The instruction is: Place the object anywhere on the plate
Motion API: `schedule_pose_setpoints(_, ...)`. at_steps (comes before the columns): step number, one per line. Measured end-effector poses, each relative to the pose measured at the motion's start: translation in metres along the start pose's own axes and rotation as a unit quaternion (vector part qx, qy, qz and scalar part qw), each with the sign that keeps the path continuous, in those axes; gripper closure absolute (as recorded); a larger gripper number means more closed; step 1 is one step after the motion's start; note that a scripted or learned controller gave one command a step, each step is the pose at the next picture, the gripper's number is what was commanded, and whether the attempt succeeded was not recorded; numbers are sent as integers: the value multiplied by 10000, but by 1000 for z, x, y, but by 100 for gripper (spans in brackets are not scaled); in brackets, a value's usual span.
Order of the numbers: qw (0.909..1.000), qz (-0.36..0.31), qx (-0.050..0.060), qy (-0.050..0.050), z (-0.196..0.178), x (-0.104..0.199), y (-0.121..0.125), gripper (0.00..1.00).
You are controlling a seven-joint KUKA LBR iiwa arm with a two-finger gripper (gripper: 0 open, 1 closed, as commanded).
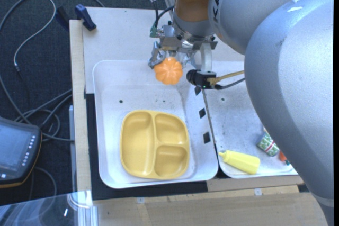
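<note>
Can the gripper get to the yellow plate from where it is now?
Probably yes. The gripper sits at the left bin's far end with the orange object at its fingers, and bare bin floor is all that lies between it and the yellow plate.

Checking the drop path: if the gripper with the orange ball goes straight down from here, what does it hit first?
Probably the bare floor of the left bin, short of the yellow plate. The gripper holds the orange ball; height is unclear.

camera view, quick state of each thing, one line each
claw: shut on the orange pumpkin, above the left bin's far end
orange pumpkin: held, not on the plate
yellow plate: flat in left bin, nothing on it
yellow object: lying in right bin
</note>
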State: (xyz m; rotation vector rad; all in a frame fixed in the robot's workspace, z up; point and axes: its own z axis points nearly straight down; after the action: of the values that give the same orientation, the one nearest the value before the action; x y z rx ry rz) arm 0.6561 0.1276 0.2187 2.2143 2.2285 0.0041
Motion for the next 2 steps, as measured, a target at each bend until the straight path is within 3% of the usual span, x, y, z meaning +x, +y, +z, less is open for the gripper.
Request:
schedule_pose_setpoints(1, 10000, -1, -1, 6, -3, 55, 11, 100)
schedule_pose_setpoints(2, 10000, 26, -1, -10, -12, 53, 14, 100)
